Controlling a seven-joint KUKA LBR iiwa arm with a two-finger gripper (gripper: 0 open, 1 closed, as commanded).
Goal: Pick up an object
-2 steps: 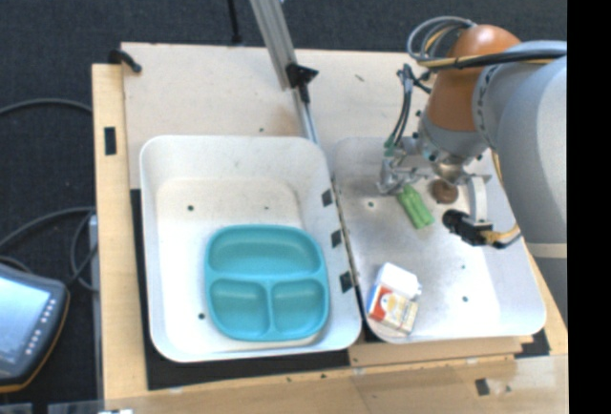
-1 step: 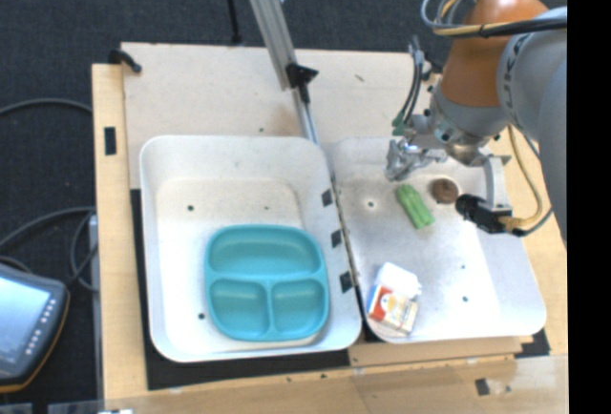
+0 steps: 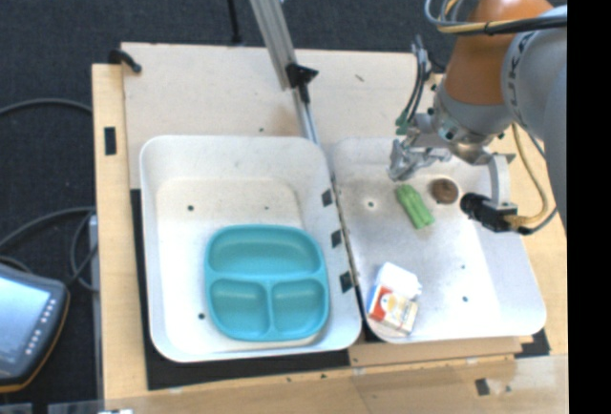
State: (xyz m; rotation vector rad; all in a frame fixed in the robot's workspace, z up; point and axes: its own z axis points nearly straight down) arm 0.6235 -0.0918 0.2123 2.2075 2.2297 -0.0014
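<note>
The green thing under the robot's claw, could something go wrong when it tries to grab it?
Maybe. The small green oblong object lies tilted, just below the gripper, so the claw might only clip its end and push it away. The small round brown object sits close beside it and could get knocked or pinched too. The gripper is also near the right white bin's upper rim, so it might bump it.

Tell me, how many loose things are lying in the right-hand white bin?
3. A green oblong object lies just below the gripper, a small brown round object sits to its right, and a red-and-white packet rests near the front edge. The arm may hide more.
</note>
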